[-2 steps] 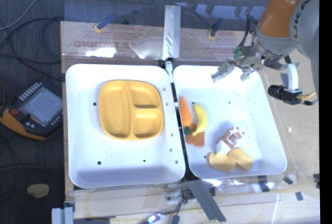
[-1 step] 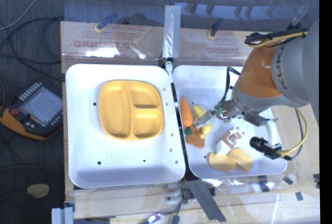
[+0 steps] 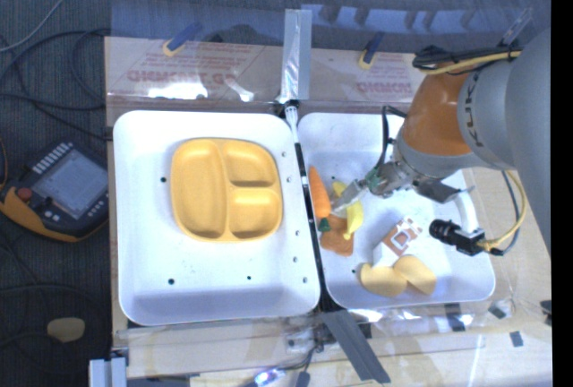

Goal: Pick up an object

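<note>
Robotics lab, KUKA arm (image 3: 488,107), teach pendant (image 3: 58,188), taped bench (image 3: 224,72)

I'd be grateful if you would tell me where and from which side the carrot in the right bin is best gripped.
Probably across the carrot's upper orange half, from straight above, pincer closing across its narrow width. It lies lengthwise against the bin's left wall, so a side approach looks blocked, and its lower end is crowded by yellow pieces and an orange piece.
</note>
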You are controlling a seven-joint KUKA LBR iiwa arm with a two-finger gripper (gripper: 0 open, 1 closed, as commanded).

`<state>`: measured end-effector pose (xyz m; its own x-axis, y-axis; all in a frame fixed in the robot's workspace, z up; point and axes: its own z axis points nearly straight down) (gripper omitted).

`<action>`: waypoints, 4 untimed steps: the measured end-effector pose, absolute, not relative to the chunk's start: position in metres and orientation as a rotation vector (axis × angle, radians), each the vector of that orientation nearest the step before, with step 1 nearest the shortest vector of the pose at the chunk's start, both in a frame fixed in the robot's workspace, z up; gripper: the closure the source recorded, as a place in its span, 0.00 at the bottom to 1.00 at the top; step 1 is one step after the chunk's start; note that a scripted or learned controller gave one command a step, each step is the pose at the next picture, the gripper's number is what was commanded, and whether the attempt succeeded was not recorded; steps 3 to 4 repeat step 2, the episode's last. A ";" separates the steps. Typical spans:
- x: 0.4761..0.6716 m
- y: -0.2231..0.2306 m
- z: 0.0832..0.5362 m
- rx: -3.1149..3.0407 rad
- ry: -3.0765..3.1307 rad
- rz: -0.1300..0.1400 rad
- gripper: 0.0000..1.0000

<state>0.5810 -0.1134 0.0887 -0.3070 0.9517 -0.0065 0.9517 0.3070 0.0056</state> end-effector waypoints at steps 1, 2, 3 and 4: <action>0.583 -0.113 0.100 1.843 2.528 0.009 1.00; 0.600 -0.069 0.203 1.939 2.471 -0.003 1.00; 0.600 -0.069 0.203 1.939 2.471 -0.003 1.00; 0.600 -0.069 0.203 1.939 2.471 -0.003 1.00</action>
